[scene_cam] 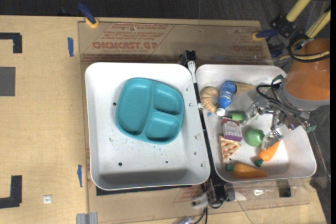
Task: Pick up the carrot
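From the overhead camera I see the gripper (273,126) low in the right bin (310,162), fingers spread and holding nothing. The carrot (269,152) lies just near-side of the fingertips, close to the green ball (254,137). Its long axis runs diagonally, one end far-right, the other near-left.

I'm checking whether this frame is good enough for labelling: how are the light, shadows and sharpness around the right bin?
Camera view: even overhead light, soft shadows. The white right bin is bright, nearly washed out beside the carrot. The gripper looks slightly soft among tangled cables; small items are low in detail.
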You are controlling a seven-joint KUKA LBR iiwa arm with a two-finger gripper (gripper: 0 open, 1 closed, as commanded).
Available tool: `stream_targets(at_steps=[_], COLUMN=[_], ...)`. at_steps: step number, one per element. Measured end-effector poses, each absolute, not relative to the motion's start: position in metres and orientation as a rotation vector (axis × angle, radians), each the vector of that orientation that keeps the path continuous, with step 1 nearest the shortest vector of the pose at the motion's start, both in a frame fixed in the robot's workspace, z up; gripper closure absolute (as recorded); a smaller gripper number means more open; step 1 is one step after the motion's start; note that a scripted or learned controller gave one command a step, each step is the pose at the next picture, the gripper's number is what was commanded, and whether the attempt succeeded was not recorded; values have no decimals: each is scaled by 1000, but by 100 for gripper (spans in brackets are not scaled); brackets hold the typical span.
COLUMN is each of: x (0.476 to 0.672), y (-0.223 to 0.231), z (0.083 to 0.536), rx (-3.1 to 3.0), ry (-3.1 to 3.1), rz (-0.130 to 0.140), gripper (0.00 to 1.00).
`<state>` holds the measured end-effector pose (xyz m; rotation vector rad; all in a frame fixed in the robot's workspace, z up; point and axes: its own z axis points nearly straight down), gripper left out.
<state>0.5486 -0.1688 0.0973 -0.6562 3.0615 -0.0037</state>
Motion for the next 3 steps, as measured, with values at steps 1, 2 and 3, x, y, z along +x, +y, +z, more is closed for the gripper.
stream_targets(at_steps=[1,2,3], x=[503,498,498], y=[-180,-174,-203], z=[101,110,105], rx=[-697,-800,-1468], ry=[3023,3004,2754], rz=[-9,-18,29], gripper=[0,0,0])
